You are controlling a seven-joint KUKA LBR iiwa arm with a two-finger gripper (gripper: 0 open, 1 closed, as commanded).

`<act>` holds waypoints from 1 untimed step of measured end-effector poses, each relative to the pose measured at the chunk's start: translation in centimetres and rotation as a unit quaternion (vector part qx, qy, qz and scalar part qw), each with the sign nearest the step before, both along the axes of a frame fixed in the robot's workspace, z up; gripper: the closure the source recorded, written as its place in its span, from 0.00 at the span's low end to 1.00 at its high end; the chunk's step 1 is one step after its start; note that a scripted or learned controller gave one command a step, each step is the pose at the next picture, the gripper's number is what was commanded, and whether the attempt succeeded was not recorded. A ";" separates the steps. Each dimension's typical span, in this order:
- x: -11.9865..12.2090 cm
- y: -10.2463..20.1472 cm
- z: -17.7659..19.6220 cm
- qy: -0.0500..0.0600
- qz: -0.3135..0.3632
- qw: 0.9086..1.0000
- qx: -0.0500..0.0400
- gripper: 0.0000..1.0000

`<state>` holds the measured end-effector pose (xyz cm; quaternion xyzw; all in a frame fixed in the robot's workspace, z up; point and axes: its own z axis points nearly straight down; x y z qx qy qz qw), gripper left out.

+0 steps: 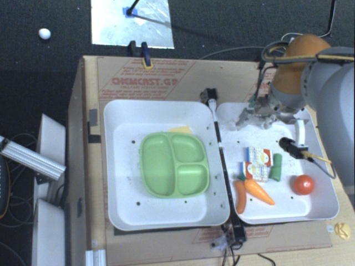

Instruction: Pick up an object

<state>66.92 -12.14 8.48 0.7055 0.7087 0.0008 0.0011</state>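
My gripper (255,122) hangs over the far end of the right bin (321,204), open, with nothing between its fingers. Nearer the front of that bin lie a small white and red carton (257,163), a green piece (276,167) beside it, a red tomato (303,184) and two orange carrots (259,191), one of them (241,196) against the left wall. All of these sit apart from the gripper, toward the front.
The left bin (125,126) holds a green divided plate (173,164) with a yellow piece (179,129) peeking out behind it. A black clip (210,96) sits at the far end of the wall between the bins. The grey arm (327,87) reaches in from the right.
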 end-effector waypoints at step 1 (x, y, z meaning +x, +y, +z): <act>0.0 -3.0 0.0 0.000 -0.002 1.000 -0.001 0.00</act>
